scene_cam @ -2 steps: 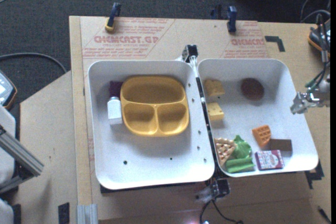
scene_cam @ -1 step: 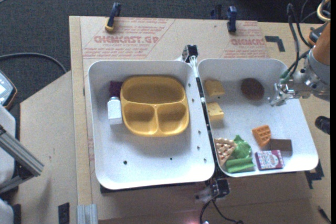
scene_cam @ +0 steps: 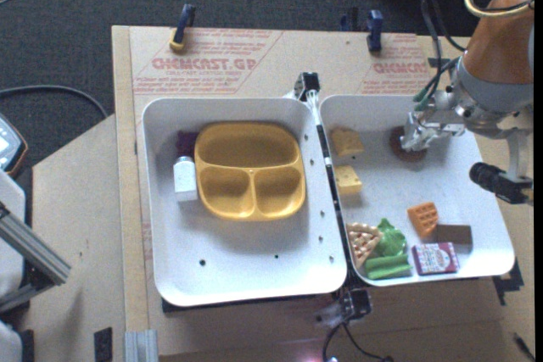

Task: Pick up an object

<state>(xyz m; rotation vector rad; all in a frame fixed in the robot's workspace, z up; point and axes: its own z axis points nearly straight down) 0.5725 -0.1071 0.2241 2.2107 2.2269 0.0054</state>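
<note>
Jaws (scene_cam: 422,134) hover over a brown round object (scene_cam: 405,145) in right bin (scene_cam: 492,208); grip state unclear

One fixed cam above bench (scene_cam: 127,182), angled down, both bins (scene_cam: 161,208) visible

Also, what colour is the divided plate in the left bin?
The divided plate is yellow-orange, seen clearly in the camera view, lying in the left bin.
</note>
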